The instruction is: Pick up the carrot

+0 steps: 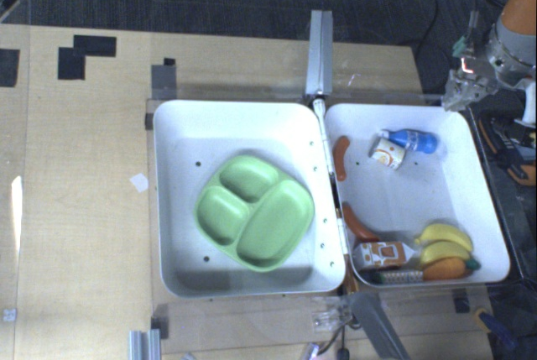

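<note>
Orange and stubby, the carrot (pixel 445 268) lies in the near right corner of the right bin (pixel 470 182), tucked just under the yellow banana (pixel 443 239) and touching it. Just to its left, along the bin's near wall, lies a small bottle with an orange and white label (pixel 384 253), and a dark flat item (pixel 398 275) sits beside that wall, too small to identify. Two reddish-brown sausages lie along the bin's left side: one sausage (pixel 341 159) is in the far part against the left wall, the other sausage (pixel 359 223) is nearer, angled toward the labelled bottle. A blue and white bottle (pixel 404 146) lies on its side in the far part of the bin, well apart from the carrot.

In the left bin (pixel 180 140) rests a pale green divided tray (pixel 255 211) with three compartments, set near the middle.

Above the far right corner of the right bin hangs the gripper (pixel 461 90), at the end of the grey arm with its orange band (pixel 521 11). It is well apart from the carrot, which is at the opposite, near end of the bin. I cannot tell from this view how the gripper is set. Both bins sit on a light wooden tabletop (pixel 75 207).
</note>
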Tool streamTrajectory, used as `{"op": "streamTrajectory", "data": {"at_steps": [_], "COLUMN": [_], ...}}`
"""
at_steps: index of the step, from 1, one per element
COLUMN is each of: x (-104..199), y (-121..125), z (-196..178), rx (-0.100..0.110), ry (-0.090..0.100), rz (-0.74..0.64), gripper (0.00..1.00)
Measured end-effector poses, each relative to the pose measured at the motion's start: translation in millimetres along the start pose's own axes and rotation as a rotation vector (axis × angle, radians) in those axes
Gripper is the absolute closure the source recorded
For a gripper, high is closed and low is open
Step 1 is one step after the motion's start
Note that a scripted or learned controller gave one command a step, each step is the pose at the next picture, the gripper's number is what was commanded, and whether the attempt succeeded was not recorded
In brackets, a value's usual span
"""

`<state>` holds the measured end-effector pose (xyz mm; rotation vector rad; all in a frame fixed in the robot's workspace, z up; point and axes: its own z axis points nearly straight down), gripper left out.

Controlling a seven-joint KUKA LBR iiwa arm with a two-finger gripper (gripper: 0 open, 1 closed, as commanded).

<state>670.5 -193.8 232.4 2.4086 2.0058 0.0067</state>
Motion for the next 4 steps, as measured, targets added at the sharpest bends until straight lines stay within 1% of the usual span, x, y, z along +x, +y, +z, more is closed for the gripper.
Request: {"op": "streamTrajectory", "data": {"at_steps": [1,2,3,4], "x": [-11,-5,31,15], "y": [-42,1,-8,-55], "z": [30,-35,20,-59], "rx": [0.005,0.002,0.005,0.002], "ry": [0.0,0.0,0.0,0.0], "rz": [0.017,0.274,0.241,0.398], "gripper": [1.0,1.0,1.0,1.0]}}
